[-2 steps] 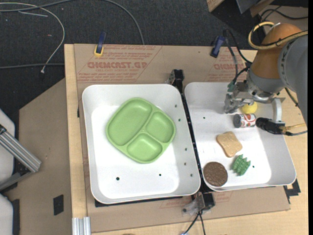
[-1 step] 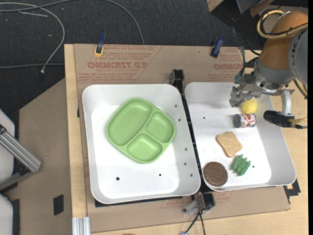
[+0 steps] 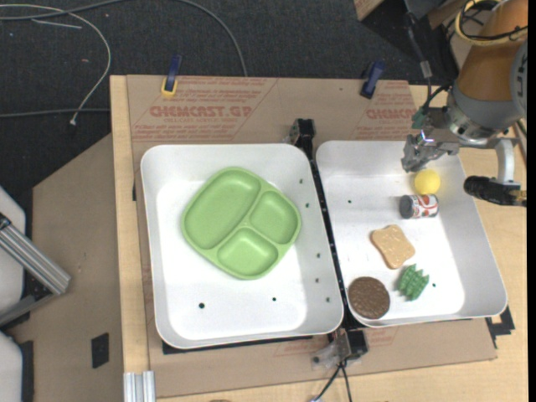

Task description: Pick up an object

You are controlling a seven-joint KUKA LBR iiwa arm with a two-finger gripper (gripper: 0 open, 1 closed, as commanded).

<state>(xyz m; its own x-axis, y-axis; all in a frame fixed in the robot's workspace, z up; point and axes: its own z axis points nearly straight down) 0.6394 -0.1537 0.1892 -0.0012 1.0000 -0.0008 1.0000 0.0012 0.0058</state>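
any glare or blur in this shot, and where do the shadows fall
Camera view: even, soft light; the white bins look bright but keep their edges. The green plate is sharp, with a faint shadow along its lower edge. The gripper looks slightly soft and dark above the yellow ball. No strong glare.

The grey arm (image 3: 486,74) reaches in from the right, its orange band above the wrist; the gripper (image 3: 416,159) hangs just above the right bin's (image 3: 477,249) far end.
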